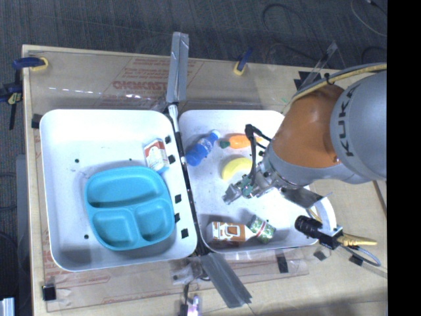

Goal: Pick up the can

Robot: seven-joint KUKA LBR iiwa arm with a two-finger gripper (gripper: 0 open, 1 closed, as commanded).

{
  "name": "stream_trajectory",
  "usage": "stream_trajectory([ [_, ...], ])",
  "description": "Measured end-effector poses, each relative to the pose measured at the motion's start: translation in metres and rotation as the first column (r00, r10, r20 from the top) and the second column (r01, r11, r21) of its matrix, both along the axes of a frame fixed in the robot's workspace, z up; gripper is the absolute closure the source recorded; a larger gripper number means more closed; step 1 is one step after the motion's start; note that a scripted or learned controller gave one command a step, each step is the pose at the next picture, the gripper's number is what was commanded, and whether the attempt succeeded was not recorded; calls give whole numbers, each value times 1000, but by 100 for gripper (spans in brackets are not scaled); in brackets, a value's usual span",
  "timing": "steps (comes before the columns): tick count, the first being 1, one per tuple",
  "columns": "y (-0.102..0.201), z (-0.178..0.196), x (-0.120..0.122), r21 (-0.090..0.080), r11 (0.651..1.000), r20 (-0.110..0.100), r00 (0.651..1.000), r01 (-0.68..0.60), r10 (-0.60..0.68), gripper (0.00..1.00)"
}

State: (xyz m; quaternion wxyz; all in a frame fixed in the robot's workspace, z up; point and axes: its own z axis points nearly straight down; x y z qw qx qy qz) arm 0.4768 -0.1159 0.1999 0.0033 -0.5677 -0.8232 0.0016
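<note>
View: single fixed overhead camera | Angle: slanted downward | Coverage: both white bins and bench | Arm enters from right

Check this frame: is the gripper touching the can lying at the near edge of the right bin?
Apart. In the camera view, the gripper hangs above the can, with bare white floor of the right bin showing plainly between them.

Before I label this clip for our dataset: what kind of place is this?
Most likely a robotics lab's pick-and-place test bench. A KUKA arm reaches over two white bins taped to a board, the bins hold mixed test items such as a blue divided tray and a can, and cables lie on the carpet.
</note>
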Motion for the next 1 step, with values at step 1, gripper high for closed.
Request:
stream_trajectory([
  [1, 0, 0, 0, 0, 1000, 0, 1000, 1, -1, 0],
])
